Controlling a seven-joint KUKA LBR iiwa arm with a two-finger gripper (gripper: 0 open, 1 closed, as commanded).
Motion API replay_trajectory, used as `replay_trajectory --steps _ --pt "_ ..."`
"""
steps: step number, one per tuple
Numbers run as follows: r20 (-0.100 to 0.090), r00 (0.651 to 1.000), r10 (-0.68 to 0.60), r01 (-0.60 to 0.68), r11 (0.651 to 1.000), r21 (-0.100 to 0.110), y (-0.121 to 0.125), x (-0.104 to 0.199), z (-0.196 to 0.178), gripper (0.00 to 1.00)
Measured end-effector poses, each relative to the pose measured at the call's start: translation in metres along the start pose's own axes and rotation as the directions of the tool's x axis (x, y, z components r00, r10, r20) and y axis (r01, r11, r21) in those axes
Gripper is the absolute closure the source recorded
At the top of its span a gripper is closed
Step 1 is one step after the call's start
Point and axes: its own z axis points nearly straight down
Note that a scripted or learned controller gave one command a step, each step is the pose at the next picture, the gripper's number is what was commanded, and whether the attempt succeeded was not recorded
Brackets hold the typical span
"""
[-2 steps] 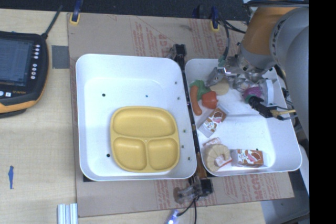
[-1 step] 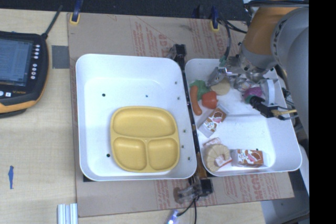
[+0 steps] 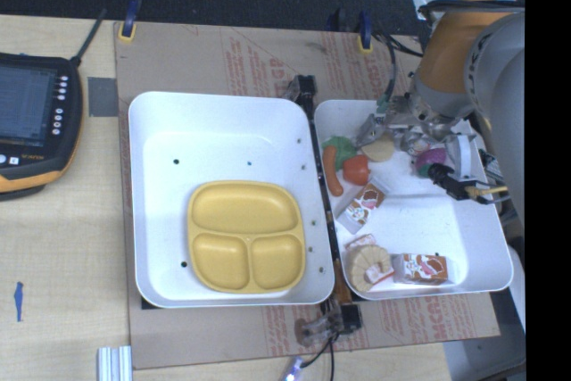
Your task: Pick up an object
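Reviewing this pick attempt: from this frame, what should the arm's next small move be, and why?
Probably a short descent straight down. The gripper sits at the far end of the right bin, just above a cluster of small items: a pale round piece, a red piece and a purple piece. Nothing is visibly between its fingers, so closing now would likely catch nothing.

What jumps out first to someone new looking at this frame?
The yellow divided tray lying in the left bin grabs the eye. Next, the grey arm with its orange band reaching into the right bin, its pincer low over a huddle of toy food at the bin's far end.
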Motion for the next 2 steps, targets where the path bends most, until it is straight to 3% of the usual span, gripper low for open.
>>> replay_trajectory --steps 1,2 --pt "0.001 1.000 -0.001 0.001 1.000 -0.001 0.000 0.000 -0.011 1.00" --pt "-0.002 1.000 -0.003 0.003 1.000 0.004 -0.046 0.078 -0.100 1.00"
